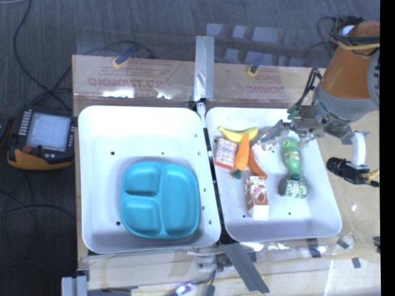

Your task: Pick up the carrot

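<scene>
The carrot (242,152) lies in the right bin (321,227), near its left side, orange, with its green end pointing toward the front. A yellow banana (238,132) touches its far tip and an orange packet (226,153) lies against its left side. My gripper (288,133) hangs over the far right part of that bin, to the right of the carrot and apart from it. Its fingers (269,135) stand open, just above the top of a green bottle (291,156), and hold nothing.
A small juice carton (257,197) lies in front of the carrot, and a dark green lump (295,189) sits below the bottle. The left bin (99,134) holds a blue divided plate (160,198). A black handheld unit (41,137) rests left of the bench.
</scene>
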Robot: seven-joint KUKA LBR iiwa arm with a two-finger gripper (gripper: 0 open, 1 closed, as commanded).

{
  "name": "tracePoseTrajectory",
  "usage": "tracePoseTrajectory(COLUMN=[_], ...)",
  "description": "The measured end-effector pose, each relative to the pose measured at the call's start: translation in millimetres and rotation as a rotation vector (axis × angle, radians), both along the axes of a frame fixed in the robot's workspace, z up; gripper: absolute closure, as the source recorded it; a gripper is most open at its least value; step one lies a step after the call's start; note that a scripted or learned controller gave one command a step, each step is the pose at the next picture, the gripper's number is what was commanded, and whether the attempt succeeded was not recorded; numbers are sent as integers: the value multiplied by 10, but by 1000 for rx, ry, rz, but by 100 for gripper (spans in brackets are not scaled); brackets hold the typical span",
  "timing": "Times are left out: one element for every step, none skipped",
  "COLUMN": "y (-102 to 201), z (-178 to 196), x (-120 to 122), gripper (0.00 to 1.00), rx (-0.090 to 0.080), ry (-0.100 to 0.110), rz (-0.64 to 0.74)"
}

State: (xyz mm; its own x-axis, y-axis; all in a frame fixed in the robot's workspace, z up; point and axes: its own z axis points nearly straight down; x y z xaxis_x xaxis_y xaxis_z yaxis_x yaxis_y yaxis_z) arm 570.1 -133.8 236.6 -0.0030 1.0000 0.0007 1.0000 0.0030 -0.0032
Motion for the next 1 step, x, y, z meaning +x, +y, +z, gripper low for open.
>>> tracePoseTrajectory(y=[318], z=[-1048], x=[457], gripper=[0], rx=[-2], ry=[-9], rz=[243])
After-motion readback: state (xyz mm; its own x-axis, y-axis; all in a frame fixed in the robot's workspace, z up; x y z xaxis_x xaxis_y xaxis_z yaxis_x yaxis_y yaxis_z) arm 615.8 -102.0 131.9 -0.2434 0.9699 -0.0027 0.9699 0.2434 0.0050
